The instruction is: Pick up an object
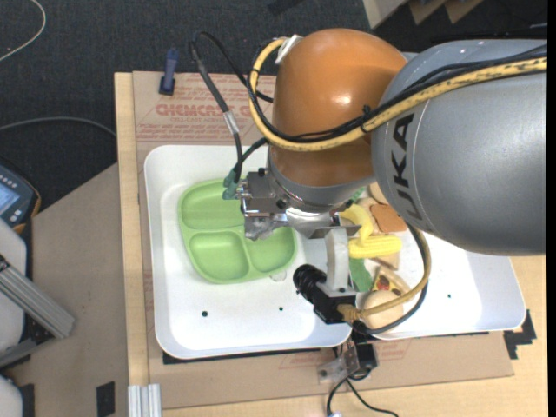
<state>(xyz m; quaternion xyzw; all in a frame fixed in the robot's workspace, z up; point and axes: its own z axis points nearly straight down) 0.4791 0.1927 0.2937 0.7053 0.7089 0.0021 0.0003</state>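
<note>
A light green divided tray (217,233) lies in the left white bin (174,320). My gripper (263,224) hangs over the tray's right side, just below the big orange wrist band; its metal body hides the tray's right compartment. At the left end of the right bin (486,311) are a yellow toy piece (375,248), a brown piece (388,218), a green piece (360,272) and a pale rounded piece (380,301), all partly covered by the arm.
The grey arm (469,129) covers most of the right bin. A brown cardboard sheet (182,102) lies under both bins, with a small blue clip (168,72) at its far edge. Dark floor surrounds the bench.
</note>
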